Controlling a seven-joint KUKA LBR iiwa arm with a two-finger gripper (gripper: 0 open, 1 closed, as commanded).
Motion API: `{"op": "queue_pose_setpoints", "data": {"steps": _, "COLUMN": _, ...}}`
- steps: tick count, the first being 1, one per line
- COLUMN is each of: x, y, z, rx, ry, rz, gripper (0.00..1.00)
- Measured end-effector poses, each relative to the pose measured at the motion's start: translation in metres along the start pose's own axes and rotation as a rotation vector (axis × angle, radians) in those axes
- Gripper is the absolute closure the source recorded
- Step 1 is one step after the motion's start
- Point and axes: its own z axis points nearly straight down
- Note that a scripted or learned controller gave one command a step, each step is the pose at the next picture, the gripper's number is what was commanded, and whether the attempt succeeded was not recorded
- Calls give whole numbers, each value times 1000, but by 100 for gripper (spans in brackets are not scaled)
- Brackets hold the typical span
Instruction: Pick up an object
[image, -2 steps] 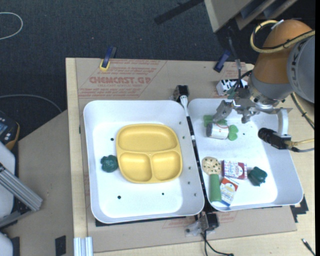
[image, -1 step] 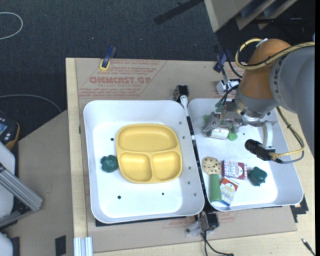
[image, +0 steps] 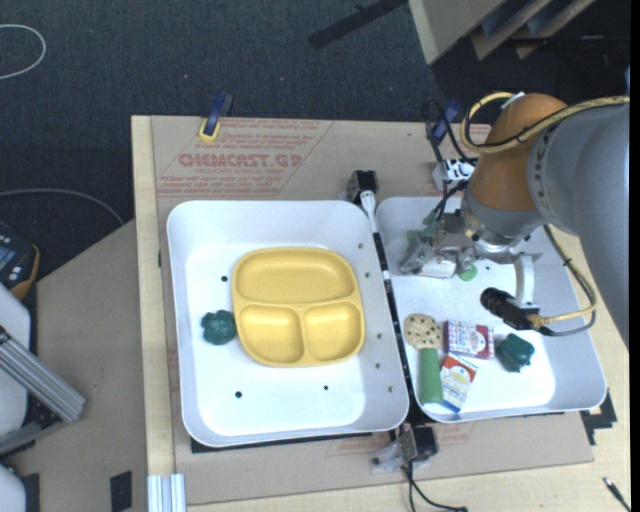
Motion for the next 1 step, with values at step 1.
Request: {"op": "queue_pose_setpoints", "data": {"steps": 1, "x": 0, "y": 1, "z": -13, "rx": -5, "ry": -1, "rz": 1, "gripper": 100}}
